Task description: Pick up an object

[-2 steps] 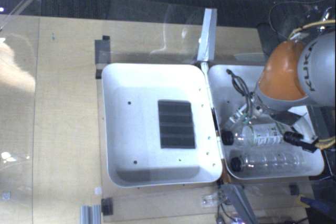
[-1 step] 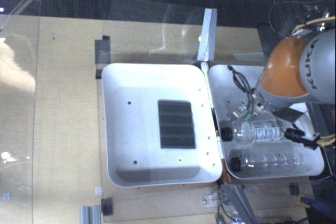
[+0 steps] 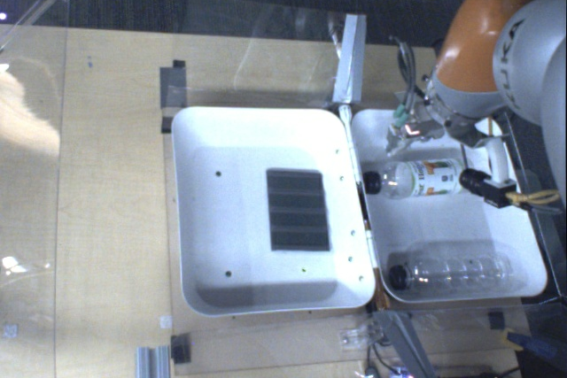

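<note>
Nearest us, a clear ridged bottle (image 3: 452, 270) lay untouched in the right bin (image 3: 537, 272). Beyond it the labelled bottle (image 3: 416, 179) rested on its side, our gripper (image 3: 409, 127) hovering just past it; nothing lifted, grip state unclear. A dark ribbed pad (image 3: 298, 209) occupied the left bin (image 3: 204, 137).

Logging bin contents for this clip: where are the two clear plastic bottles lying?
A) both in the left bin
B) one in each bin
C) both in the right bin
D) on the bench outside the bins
C: the labelled bottle and the larger bottle both lie in the right bin.
</note>
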Robot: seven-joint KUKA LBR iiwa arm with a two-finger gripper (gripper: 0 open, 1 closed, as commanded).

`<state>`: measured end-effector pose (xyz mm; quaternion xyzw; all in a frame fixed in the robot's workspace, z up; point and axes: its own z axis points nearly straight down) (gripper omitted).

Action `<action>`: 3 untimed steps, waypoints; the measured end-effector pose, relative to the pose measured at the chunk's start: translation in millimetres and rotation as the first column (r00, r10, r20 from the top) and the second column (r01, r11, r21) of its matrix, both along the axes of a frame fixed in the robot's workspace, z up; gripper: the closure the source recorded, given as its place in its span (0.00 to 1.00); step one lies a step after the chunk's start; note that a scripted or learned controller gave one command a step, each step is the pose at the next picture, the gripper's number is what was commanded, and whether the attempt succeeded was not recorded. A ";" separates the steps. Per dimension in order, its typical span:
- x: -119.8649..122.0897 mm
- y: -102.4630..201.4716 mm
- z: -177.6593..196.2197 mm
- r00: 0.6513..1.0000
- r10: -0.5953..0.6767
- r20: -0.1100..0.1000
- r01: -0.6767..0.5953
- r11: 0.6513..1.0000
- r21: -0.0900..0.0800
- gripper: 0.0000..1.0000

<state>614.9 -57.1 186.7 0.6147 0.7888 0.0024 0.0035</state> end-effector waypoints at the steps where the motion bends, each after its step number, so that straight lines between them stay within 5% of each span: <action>1: -0.1 0.1 -0.2 1.000 0.001 -0.001 -0.001 1.000 0.000 0.00; 2: -26.5 -65.3 -85.6 0.989 -0.145 -0.006 0.145 0.989 0.001 0.00; 3: -82.4 -44.0 -96.6 1.000 -0.025 0.008 0.025 1.000 0.000 0.00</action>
